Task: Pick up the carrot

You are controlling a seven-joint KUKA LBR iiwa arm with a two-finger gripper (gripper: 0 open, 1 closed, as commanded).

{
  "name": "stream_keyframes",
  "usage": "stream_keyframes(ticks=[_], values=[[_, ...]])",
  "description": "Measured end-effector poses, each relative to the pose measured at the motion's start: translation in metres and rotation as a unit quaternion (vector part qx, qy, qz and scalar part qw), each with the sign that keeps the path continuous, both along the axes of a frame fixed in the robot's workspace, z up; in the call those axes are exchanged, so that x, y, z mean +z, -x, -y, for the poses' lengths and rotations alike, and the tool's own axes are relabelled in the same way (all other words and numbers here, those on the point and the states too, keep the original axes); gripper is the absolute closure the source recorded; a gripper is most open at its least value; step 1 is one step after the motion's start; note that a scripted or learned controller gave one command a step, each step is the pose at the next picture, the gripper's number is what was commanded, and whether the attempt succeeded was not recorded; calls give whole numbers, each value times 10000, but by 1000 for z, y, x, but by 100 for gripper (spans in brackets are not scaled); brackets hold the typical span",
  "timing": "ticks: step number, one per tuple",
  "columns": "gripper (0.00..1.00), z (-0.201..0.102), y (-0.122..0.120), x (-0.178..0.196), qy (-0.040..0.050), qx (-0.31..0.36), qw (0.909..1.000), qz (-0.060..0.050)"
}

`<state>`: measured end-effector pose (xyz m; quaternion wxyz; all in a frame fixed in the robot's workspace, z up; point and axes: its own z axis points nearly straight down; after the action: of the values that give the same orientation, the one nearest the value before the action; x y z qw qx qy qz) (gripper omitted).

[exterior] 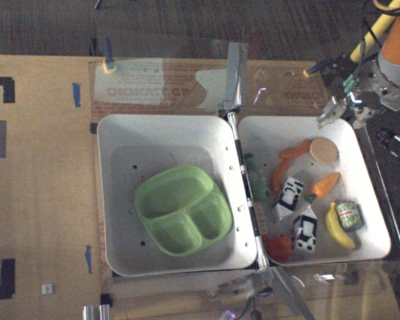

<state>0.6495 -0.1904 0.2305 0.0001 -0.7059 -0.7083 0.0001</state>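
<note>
Over the far right corner of the right bin [380,242] hangs the gripper [347,109], a cluster of grey metal and cabling under the orange-banded wrist. How far apart its fingers stand, I cannot tell; nothing shows between them.

The carrot [325,184] lies inside the right bin, a smooth orange taper, tilted, its thin end toward the bin's middle. It sits well apart from the gripper, toward the near side of the bin.

Landmark here is the carrot. Just beyond it, a round tan disc [324,151], flat and pale. Left of that disc, a curved orange piece [295,152], and below that another orange piece [279,174], longer and bent. On the carrot's left, a boxy black-and-white carton [290,196]; nearer than that, a second one [305,233]. On the carrot's near right, a small can with a green label [349,215], and beside it a glossy yellow banana [337,231]. A red lump [279,247] sits in the near left corner.

Far left of the carrot, the left bin [120,135], shallow white plastic with rounded corners, holds a green divided plate [182,209] with three compartments. Both bins rest on the brown cardboard-covered table [40,179].
</note>
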Motion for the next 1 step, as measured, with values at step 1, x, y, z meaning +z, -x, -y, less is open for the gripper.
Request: stream_keyframes(ticks=[1], values=[[0,22,25,-133,-37,255,9997,43]])
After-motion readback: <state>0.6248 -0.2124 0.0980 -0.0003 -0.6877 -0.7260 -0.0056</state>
